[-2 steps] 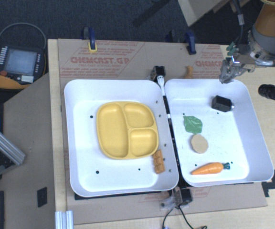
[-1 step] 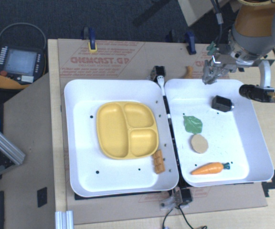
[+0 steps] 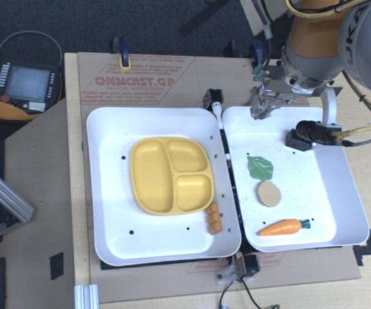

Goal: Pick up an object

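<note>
Two shallow white bins are seen side by side on the worktop (image 3: 76,172). In the left bin (image 3: 108,140) a yellow divided plate (image 3: 171,174) is laid near the centre, and a small brown waffle-like piece (image 3: 214,218) is placed just beside the plate's lower right corner.

In the right bin (image 3: 327,192) three loose things are set in a rough column in the lower half: a green leafy piece (image 3: 260,168) uppermost, a round beige disc (image 3: 269,194) just below it, and an orange carrot (image 3: 282,227) lying on its side near the bin's lower edge.

The arm (image 3: 327,24) is seen entering from the upper right of the frame. The fingers (image 3: 261,111) are held at the upper left corner of the right bin, well apart from the three things. How far the fingers are open cannot be told, and nothing is seen between them.
</note>
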